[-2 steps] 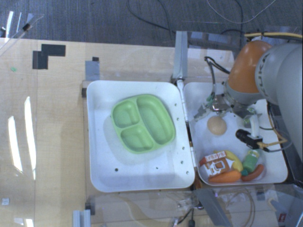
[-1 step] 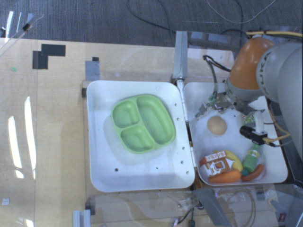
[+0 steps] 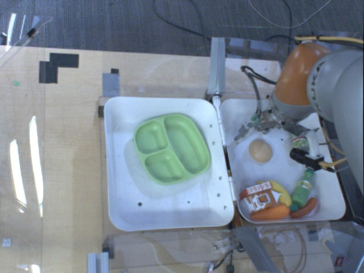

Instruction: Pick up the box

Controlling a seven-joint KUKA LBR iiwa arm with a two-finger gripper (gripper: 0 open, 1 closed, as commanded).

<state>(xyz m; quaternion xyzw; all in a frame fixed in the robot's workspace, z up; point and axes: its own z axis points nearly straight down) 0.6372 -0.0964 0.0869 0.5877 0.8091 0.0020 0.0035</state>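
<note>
The box (image 3: 260, 197), orange and white, is lying well below the gripper (image 3: 257, 124), towards the near wall of the right bin (image 3: 239, 162), and nothing is gripping it. The gripper is hanging over the far end of that same bin, low above the white floor, and whether it is spread or pressed together I cannot tell from this angle. Just below it a pale beige ball (image 3: 261, 151) is resting alone, apart from the gripper and between it and the box. Further down, a yellow banana (image 3: 282, 193) is touching the box's right side, an orange carrot (image 3: 270, 212) is lying along its near edge, and a green bottle (image 3: 303, 188) is leaning over a red sausage-like piece (image 3: 309, 207) off to the lower right. To the gripper's left, past the rim dividing the two bins, the left bin (image 3: 116, 169) is holding a green divided plate (image 3: 172, 148) lying flat. Both bins are sitting on a light wooden bench (image 3: 57, 198) marked with black tape (image 3: 57, 66) far to the upper left. Beyond the bench, dark grey carpet (image 3: 102, 10) is showing, with thin cables (image 3: 183, 23) looping across it.
</note>
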